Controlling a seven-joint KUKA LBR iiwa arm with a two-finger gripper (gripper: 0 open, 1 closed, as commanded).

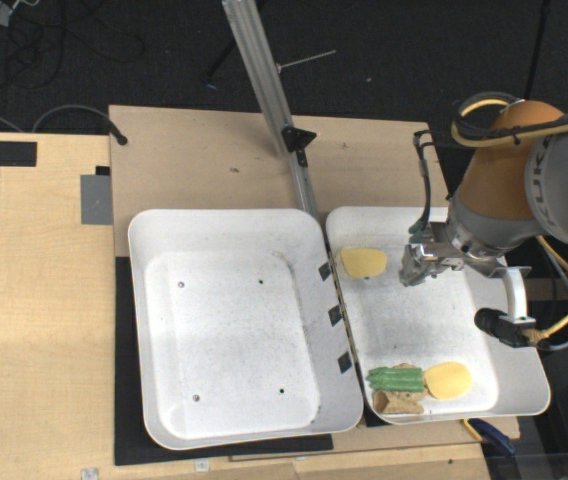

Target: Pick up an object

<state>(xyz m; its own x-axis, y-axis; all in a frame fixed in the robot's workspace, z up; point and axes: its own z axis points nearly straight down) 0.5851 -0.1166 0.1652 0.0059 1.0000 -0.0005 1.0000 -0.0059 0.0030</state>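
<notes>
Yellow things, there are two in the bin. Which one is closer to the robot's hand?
The pale yellow piece at the right bin's far end, just left of the gripper. The brighter yellow one lies by the green object at the near end.

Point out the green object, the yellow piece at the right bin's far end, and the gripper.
green object (pixel 396 376), camera view, middle of its top
yellow piece (pixel 364 262), camera view, its centre
gripper (pixel 410 274), camera view, between the fingertips

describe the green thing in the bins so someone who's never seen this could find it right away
Start at the right-hand white bin and go to its near edge. Three small items cluster there; the green object is the leftmost, beside a round yellow piece and above a brown crumbly one. It alone is green and ridged.
</notes>
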